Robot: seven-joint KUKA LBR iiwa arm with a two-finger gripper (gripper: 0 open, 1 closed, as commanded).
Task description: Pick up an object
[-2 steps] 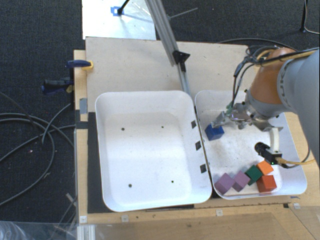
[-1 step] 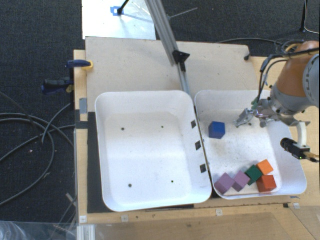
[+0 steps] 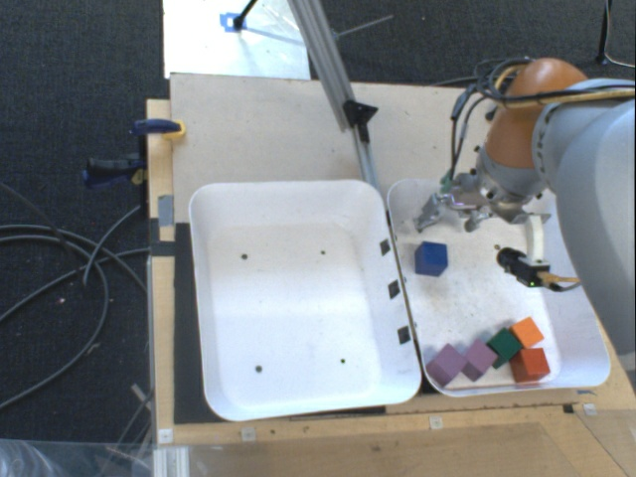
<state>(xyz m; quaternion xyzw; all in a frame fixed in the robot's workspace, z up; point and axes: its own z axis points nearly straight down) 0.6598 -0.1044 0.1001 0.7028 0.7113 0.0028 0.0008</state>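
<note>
So here's what we've got: two white bins sit side by side on the surface [image 3: 258, 127], and everything is in the right bin [image 3: 477, 301]; the left bin [image 3: 288, 306] has nothing but bare white floor. The arm [image 3: 586, 157] reaches in from 3 o'clock, and its jaws hang over the right bin's 11 o'clock corner, just inside the far rim. As far as we can tell the jaws are spread apart with nothing between them (the view is a bit busy up there, so it's hard to read). The blue cube [image 3: 430, 258] sits on the bin floor just toward 6 o'clock of the jaws, close but not touching them, right beside the wall the two bins share. The rest is bunched along the near edge at about 5 o'clock: a purple block [image 3: 445, 364] touching a second purple block [image 3: 478, 358], then a green block [image 3: 505, 347], an orange block [image 3: 528, 332] and a red block [image 3: 531, 365] packed tight together. That cluster is well apart from the blue cube.
</note>
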